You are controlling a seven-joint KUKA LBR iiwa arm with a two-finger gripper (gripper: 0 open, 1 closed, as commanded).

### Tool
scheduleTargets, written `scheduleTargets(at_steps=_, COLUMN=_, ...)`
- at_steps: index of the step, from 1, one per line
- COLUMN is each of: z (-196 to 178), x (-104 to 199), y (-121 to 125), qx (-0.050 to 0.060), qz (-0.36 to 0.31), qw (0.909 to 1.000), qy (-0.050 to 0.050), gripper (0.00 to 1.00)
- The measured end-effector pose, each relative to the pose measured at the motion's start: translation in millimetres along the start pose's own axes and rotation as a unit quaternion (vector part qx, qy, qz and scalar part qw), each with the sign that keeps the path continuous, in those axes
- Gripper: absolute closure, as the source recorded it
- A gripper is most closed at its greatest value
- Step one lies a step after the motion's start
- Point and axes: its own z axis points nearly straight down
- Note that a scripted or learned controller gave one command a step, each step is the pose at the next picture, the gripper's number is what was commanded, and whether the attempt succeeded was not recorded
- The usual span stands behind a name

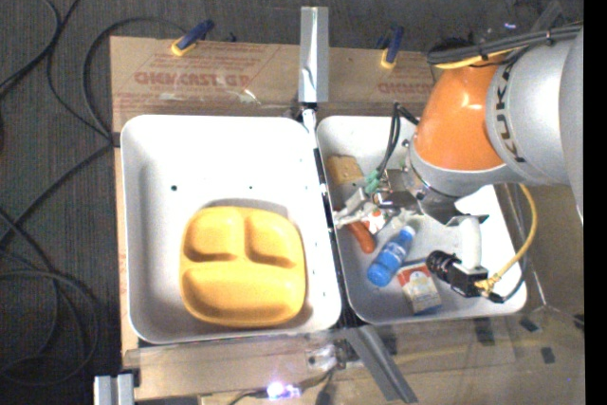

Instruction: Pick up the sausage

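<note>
Black letters reading "KUKA" are running down the grey arm [545, 109]. Faded red print is showing on the cardboard sheet [190, 81], too blurred to read.

brown cardboard-topped bench [142, 90] on dark carpet, carrying two shallow white plastic bins side by side: left bin [152, 204], right bin [503, 299], rims touching at centre.

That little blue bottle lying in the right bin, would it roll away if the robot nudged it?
Probably, yes. The blue bottle lies on its side and looks round, so a sideways push would likely roll it. It looks small and plastic, so likely light. The orange item and small packet beside it in the right bin might stop it soon.
</note>
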Motion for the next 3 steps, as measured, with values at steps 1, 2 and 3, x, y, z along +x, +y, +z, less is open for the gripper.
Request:
scheduleTargets(at_steps=1, z=0.0, x=0.0, y=0.0, qx=0.0, qz=0.0, qw=1.0, qy=0.0, gripper=0.0)
scheduleTargets(at_steps=2, z=0.0, x=0.0, y=0.0, qx=0.0, qz=0.0, qw=1.0, qy=0.0, gripper=0.0)
scheduleTargets(at_steps=3, z=0.0, x=0.0, y=0.0, qx=0.0, qz=0.0, qw=1.0, qy=0.0, gripper=0.0)
